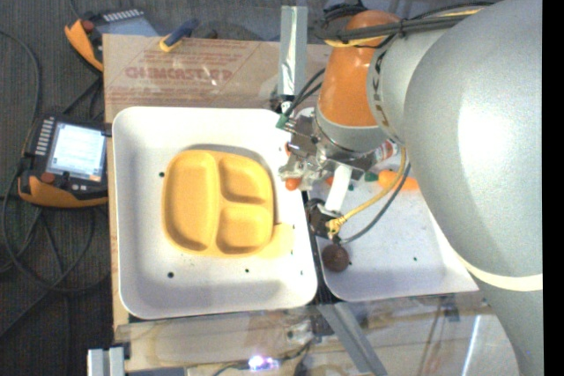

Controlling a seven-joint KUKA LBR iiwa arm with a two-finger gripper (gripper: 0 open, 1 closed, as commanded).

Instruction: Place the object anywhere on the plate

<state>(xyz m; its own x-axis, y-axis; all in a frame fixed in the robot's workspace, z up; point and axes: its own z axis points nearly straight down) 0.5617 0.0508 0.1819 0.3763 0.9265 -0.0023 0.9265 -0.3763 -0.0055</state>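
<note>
On the far left, on the floor, lies a control pad with a lit screen. Next comes the left bin, white and shallow. In it sits the plate, yellow, with three sunken parts. Nothing lies on the plate yet.

Past the bin's right wall hangs the arm, grey with an orange band. Its tool is low over the gap between the two bins. I cannot tell if the tool is apart or together, or if it has anything in it.

In the right bin, near its left wall, rests a small brown ball. I think this is the object to move. It looks light and hard, and it may roll away. Pinching it across its middle seems best. Something small and orange also peeks out by the arm.
</note>
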